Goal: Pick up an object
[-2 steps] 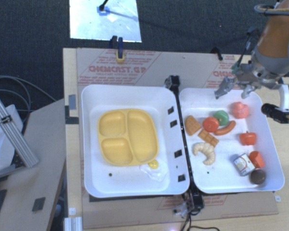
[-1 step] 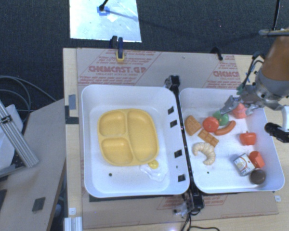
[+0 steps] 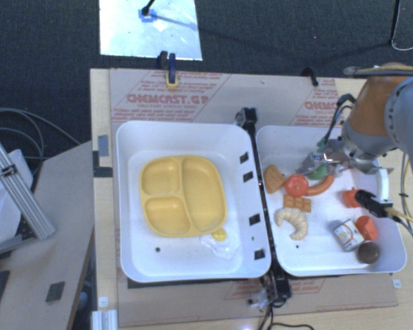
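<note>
My gripper point(image 3: 319, 162) hangs low over the back of the right bin point(image 3: 289, 139), on the grey arm with its orange band point(image 3: 372, 105). Just below it lie a red tomato point(image 3: 297, 185) and a long orange sausage point(image 3: 322, 186). An orange wedge point(image 3: 273, 179) rests to the left of the tomato. Nearer the front are a brown waffle piece point(image 3: 297, 203) and a pale croissant point(image 3: 292, 223). A small can point(image 3: 345, 234), an orange piece point(image 3: 366, 227), a red piece point(image 3: 350, 198) and a dark brown ball point(image 3: 368, 252) sit at the bin's right side.
The left bin point(image 3: 134, 253) holds a yellow divided plate point(image 3: 184, 194) and a toy fried egg point(image 3: 219, 238). A black clip-lined divider point(image 3: 251, 177) runs between the bins. Cables point(image 3: 399, 215) trail off the right bin's right rim.
</note>
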Tool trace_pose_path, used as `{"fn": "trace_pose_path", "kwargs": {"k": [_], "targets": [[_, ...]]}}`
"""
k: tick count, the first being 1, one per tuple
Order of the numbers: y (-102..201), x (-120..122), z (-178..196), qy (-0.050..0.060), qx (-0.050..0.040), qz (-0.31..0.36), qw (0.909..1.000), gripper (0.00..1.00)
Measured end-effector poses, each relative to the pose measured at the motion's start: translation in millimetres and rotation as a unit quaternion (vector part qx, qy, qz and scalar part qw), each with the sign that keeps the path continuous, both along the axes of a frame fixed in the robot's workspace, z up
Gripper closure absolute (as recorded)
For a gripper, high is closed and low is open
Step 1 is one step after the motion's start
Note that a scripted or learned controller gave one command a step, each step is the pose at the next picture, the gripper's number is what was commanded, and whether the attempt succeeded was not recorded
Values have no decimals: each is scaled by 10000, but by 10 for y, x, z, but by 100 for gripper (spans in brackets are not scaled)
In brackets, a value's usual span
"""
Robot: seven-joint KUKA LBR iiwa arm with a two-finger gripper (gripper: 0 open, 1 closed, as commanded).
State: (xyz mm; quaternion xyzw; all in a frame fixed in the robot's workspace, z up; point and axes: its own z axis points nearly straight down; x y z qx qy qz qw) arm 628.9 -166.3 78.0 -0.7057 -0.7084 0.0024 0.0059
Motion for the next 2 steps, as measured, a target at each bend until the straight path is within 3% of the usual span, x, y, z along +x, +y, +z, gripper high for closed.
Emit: {"fn": "trace_pose_path", "kwargs": {"k": [1,2], "targets": [[-11,27,138,-44,-18,9,10000,100],[546,99,1354,-110,-25,33,9999,100]]}}
